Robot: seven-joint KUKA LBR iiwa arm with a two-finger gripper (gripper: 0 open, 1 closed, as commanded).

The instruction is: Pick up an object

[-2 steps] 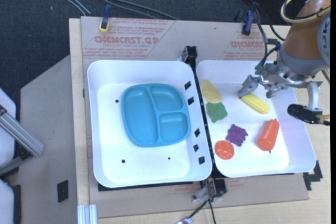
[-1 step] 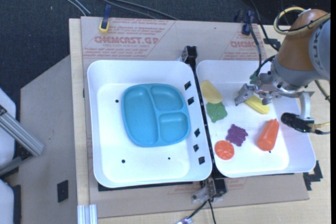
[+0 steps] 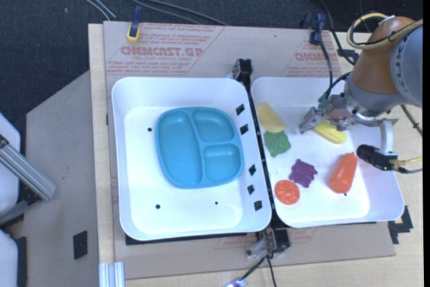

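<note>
Camera view: gripper (image 3: 324,123) sits low in the right bin (image 3: 383,201), right at the yellow toy banana (image 3: 332,134). One finger shows just left of the banana, but whether the fingers are spread or closed can't be told from this angle, so no grasp claimed.

Banana is the likely target, lying flat. Relative to it: pale yellow toy piece (image 3: 271,117) to the left, green toy (image 3: 276,142) lower left, purple toy (image 3: 304,172) below, orange-red round toy (image 3: 287,192) further below left, orange carrot-like toy (image 3: 343,172) just below right. Blue divided plate (image 3: 199,146) is well left in the left bin (image 3: 134,165).

Handling guess: small hollow plastic play food, light, stiff, smooth and a bit slippery, not fragile. Curved body may roll or squirt out; best to pinch across the narrow middle, fingers either side of its long axis.

Writing: bench board (image 3: 168,47) reads roughly "CHEMCAST GP" in red, well up-left of the banana; a partly hidden repeat sits just above it. Smaller print unreadable.
</note>
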